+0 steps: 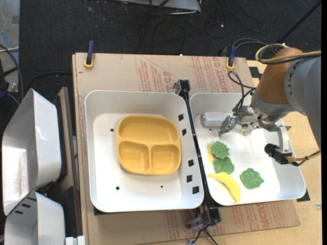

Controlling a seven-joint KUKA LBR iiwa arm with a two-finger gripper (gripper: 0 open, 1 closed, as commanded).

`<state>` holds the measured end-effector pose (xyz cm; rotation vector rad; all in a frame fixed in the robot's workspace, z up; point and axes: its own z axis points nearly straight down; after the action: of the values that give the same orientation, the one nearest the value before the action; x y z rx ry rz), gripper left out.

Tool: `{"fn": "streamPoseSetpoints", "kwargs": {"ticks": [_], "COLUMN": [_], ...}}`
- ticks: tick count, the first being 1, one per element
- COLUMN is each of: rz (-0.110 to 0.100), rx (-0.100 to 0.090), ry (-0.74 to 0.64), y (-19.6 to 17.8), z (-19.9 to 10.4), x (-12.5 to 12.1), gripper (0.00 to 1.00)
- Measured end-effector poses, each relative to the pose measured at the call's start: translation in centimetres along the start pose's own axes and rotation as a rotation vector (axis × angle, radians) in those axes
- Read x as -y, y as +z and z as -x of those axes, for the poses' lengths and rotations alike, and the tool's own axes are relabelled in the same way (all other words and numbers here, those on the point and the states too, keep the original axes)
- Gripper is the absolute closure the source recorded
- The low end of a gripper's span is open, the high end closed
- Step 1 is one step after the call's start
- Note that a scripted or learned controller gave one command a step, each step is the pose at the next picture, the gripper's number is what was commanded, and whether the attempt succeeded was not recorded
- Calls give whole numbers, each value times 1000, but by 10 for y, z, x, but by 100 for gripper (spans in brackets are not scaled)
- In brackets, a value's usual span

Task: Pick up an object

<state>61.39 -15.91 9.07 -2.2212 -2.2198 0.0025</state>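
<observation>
The right bin (286, 185) holds several toy foods. A bumpy green piece (219, 148) lies near the bin's left wall, with a green leafy piece (223, 165) just below it. Further right lies another green leaf (251, 178). A yellow banana (228, 185) rests near the front edge. My gripper (220, 124) hangs low over the back left of this bin, pointing left, a little behind the bumpy green piece. I see nothing held in it.
A yellow divided plate (149, 144) sits in the left bin (99, 152). A black divider (193, 142) runs between the bins. The grey arm with its orange band (273, 80) comes in from the right, with cables and a black fitting (276, 153) over the right bin.
</observation>
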Motion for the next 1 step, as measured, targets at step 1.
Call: {"fn": "streamPoseSetpoints", "kwargs": {"ticks": [1], "rz": [4], "rx": [1], "ry": [0], "y": [-12], "z": [0], "x": [-1], "gripper": [100]}}
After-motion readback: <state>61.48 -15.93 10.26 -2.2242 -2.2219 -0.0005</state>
